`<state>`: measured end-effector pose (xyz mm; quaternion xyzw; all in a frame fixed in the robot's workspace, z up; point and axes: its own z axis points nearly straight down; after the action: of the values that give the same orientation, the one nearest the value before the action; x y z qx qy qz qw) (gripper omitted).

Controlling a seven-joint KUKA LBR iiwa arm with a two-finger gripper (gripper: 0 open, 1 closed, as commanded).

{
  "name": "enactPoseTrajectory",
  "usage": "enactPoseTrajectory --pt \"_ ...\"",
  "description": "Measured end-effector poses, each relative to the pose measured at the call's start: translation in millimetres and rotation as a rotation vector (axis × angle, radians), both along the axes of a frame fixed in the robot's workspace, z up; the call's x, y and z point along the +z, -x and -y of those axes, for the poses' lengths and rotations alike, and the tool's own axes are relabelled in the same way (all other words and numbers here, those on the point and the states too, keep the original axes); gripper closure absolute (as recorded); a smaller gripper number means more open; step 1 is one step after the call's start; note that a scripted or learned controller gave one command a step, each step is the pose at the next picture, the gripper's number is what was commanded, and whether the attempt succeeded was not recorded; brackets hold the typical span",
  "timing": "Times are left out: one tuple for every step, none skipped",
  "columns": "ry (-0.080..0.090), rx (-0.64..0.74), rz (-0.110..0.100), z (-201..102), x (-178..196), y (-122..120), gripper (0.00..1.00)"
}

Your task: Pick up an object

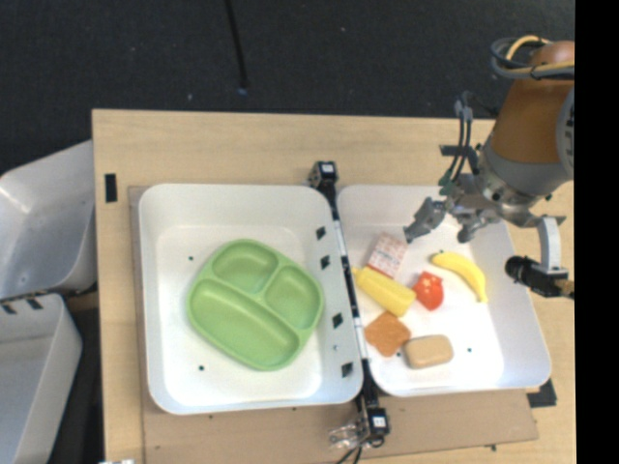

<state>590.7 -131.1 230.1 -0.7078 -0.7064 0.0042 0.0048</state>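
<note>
The arm hangs over the right bin (522, 356), where the pickable things lie in a loose cluster: a banana (460, 273), a red tomato-like piece (429, 291), a yellow corn-like piece (385, 290), a small pink-and-white packet (388, 254), a brown slice (387, 333) and a tan bun-like lump (428, 352). The banana looks the best target, since it lies nearest the pincer (447, 220) and slightly apart from the rest (though the tomato sits close beside it). A good approach would come straight down across its narrow width. The pincer is spread apart, hovering above the bin floor, grasping nothing and touching nothing. The left bin (155, 375) holds a green divided plate (253, 303).
</note>
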Motion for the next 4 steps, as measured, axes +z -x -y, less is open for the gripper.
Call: enactPoseTrajectory --pt "0.002 0.003 0.013 -0.2 7.8 -2.5 0.0" --pt "0.002 0.001 0.011 8.1 -37.9 1.6 0.0" --pt "0.002 -0.002 0.01 9.5 -82.1 -4.7 0.0" --pt "0.0 -0.003 0.014 10.4 -128.7 -6.0 0.0"
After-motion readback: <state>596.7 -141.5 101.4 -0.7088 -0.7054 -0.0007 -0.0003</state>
